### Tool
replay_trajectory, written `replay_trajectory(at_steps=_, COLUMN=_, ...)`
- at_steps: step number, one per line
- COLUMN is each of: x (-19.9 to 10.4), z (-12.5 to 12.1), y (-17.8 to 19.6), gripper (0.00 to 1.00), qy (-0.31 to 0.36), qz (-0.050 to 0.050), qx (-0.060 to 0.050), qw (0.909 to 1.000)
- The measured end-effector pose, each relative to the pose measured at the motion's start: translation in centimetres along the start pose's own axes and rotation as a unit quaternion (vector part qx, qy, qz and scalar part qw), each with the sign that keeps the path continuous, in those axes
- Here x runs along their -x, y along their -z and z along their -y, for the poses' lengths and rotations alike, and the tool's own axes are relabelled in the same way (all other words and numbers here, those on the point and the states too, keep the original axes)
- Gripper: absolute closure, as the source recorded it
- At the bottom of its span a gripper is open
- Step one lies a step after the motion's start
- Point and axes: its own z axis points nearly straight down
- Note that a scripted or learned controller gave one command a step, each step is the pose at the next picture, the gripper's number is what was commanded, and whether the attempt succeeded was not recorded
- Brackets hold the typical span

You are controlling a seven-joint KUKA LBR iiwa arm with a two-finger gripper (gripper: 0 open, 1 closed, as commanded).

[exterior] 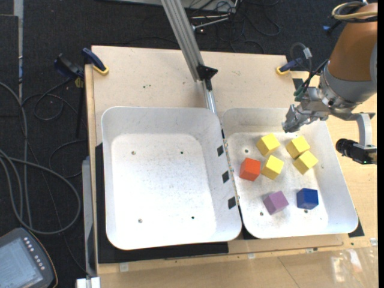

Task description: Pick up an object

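**Pick not yet begun**

Grey two-finger gripper [294, 122]: over right shallow white bin [342, 218], far edge; jaw state cannot be told. Nothing seen lifted. Nearest candidates: yellow cube [268, 143], yellow cube [297, 146], both resting on the bin floor.

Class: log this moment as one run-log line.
gripper: above right bin far edge | holding: nothing seen | cubes: seven in right bin | left bin

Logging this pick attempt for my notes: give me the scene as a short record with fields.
bins: left bin and right bin, side by side on the bench
blocks in right bin: four yellow, among them yellow block; orange block; purple block; blue block
gripper: over the right bin's far edge, near the yellow blocks
held: nothing seen between the jaws
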Motion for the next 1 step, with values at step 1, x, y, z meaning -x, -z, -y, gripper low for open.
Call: replay_trajectory(at_steps=1, x=0.01, z=-0.12, y=2.10, gripper=1.00, qy=0.000, qz=0.000, qx=-0.001, qw=1.0000)
